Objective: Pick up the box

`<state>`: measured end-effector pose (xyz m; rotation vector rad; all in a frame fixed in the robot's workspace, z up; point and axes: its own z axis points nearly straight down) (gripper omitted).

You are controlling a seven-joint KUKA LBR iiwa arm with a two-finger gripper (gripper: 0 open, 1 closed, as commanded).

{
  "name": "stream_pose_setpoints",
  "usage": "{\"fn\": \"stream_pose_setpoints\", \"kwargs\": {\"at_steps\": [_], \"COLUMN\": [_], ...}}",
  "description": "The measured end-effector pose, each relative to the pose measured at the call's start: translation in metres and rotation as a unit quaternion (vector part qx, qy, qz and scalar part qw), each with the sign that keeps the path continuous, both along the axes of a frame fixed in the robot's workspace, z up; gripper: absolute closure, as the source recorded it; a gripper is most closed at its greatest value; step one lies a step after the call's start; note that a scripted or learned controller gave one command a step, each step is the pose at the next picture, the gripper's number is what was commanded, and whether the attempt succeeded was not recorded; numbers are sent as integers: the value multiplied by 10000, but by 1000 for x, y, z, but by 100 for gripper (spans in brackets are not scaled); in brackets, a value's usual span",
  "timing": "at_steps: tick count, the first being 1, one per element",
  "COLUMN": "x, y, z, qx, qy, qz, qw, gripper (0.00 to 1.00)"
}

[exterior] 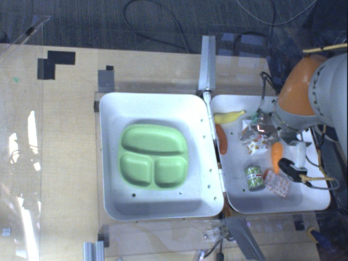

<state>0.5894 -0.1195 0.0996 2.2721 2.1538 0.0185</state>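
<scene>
The box [278, 184] is small, flat and red with a pale pattern. It lies near the front of the right bin [315, 200], just right of a green can [253, 178]. My gripper [260, 126] hangs over the middle of that bin, well behind the box and directly above a crinkled silver packet [255, 140]. The grey arm with its orange band [298, 94] hides the back right part of the bin.
A banana [229, 116] lies at the back of the right bin, a red sausage [221, 139] along its left wall, and an orange carrot [277, 155] behind the box. The left bin [111, 200] holds a green divided tray [154, 155].
</scene>
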Motion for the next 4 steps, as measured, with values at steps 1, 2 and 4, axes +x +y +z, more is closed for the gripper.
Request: {"fn": "stream_pose_setpoints", "kwargs": {"at_steps": [1,2,4], "x": [-45,-85,-101], "y": [5,50,126], "z": [114,113,118], "qx": [-9,14,30], "qy": [51,72,65], "qz": [-42,-1763,-3886], "qw": [10000,9843,9214], "gripper": [100,100,100]}}
